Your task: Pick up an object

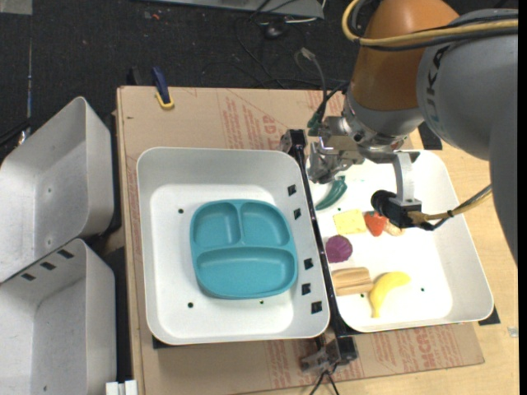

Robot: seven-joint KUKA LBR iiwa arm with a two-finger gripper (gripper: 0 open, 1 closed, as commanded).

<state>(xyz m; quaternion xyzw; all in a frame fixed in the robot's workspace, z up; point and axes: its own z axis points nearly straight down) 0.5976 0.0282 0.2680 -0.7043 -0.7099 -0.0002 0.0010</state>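
Observation:
Several small objects lie in the right bin [461, 245]: a green curved piece [336, 193], a yellow block [349, 221], a red and orange piece [378, 225], a purple lump [338, 248], a tan block [351, 281] and a yellow banana [385, 288]. My gripper [328, 169] hangs low over the bin's far left corner. It is just above the green piece, whose upper end is hidden by it. I cannot see whether it touches that piece.
The left bin [165, 188] holds a teal divided plate [244, 248]. A ridge with black clips [306, 263] separates the two bins. The big grey and orange arm [403, 48] covers the right bin's far side. Two white bins [49, 196] stand off the bench at left.

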